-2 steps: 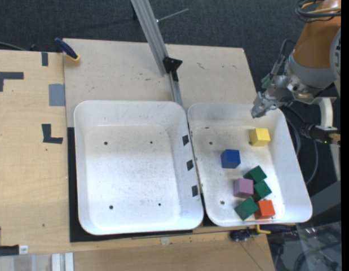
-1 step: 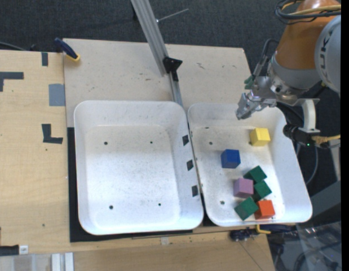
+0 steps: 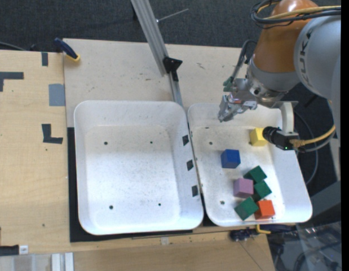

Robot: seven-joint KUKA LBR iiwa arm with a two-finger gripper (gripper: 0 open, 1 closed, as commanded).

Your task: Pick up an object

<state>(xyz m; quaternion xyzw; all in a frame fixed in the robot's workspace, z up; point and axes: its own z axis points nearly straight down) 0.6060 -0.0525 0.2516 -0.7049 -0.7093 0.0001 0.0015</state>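
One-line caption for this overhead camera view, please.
Gripper hovers over the right bin's far end, away from the blue cube and clustered blocks.

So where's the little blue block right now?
The blue block sits in the right bin, left of the yellow block and above the purple block.

**Blocks in the right bin**

A blue cube (image 3: 230, 158) sits alone near the bin's middle. A yellow block (image 3: 257, 136) lies toward the far right side. Nearer the front, five blocks cluster: a purple cube (image 3: 243, 187), a dark green block (image 3: 256, 175) just behind it, another green (image 3: 263, 189), an orange block (image 3: 266, 209), and a green one (image 3: 247, 208) beside it.
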